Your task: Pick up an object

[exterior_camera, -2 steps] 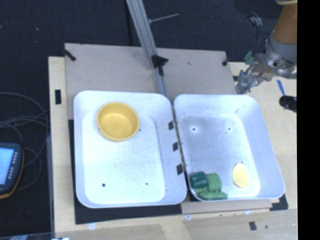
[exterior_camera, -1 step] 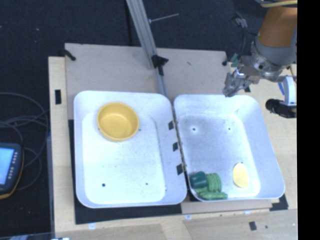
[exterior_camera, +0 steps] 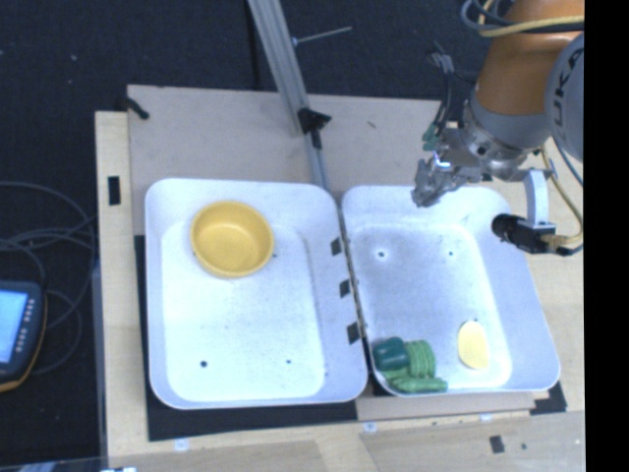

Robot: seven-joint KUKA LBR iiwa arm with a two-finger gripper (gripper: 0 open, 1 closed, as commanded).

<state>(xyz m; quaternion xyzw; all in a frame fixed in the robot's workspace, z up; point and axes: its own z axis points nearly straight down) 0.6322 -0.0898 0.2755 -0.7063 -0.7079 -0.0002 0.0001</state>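
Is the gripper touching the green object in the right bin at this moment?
Apart. The camera view shows the gripper over the far rim of the right bin, while the green object lies at the near edge, bare bin floor between them.

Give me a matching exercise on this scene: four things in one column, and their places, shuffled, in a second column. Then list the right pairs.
Things
1. yellow bowl
2. green object
3. small yellow object
4. gripper

Places
A. over the far edge of the right bin
B. far part of the left bin
C. near edge of the right bin, close to the divide between the bins
D. near right part of the right bin

Pairs: 1-B, 2-C, 3-D, 4-A
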